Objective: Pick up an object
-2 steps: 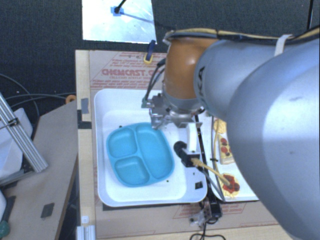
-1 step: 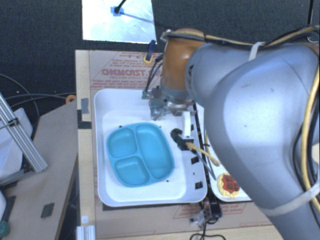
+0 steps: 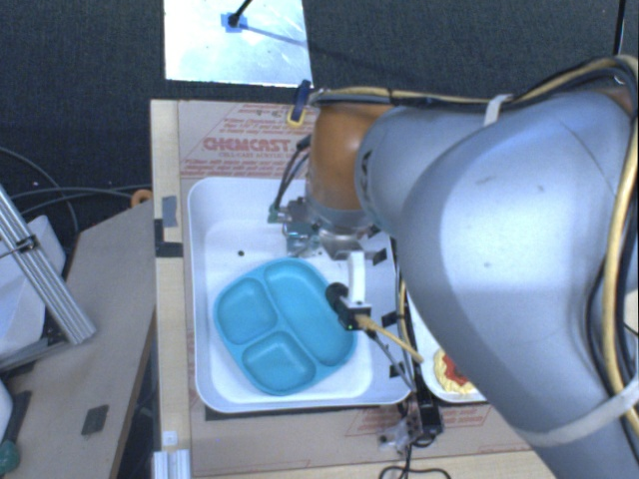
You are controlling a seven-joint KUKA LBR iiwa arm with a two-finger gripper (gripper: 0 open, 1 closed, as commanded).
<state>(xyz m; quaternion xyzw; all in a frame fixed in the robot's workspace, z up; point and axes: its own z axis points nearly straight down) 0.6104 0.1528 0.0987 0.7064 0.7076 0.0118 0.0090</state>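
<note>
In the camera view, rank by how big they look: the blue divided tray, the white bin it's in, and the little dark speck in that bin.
Largest: white bin.
Then: blue divided tray, covering much of its floor.
Smallest: dark speck, a dot on that floor.

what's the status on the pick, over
Gripper over left bin, at far edge of blue divided tray. Tray lying flat in bin. Arm hides most of right bin.

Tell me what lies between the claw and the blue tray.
Between claw and tray, the camera view shows just a thin strip of bare bin floor.
</note>
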